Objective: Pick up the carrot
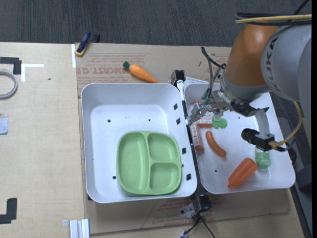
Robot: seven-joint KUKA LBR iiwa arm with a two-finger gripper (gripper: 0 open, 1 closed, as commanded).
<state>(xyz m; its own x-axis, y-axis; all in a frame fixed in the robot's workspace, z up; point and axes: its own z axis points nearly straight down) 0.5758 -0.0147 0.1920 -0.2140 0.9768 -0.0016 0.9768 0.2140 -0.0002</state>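
tool (198,114) hovers in the right bin (277,180), well apart from the carrot (242,172).

Orange carrot (140,72) with green top, pale green divided plate (148,162), white bins (94,133), grey arm (290,58) with orange band (250,51)

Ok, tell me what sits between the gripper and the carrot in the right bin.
Nothing visible blocks it. The gripper hangs at the right bin's upper left, the carrot lies at its lower right. A sausage lies on the floor roughly between them, low enough to pass over.
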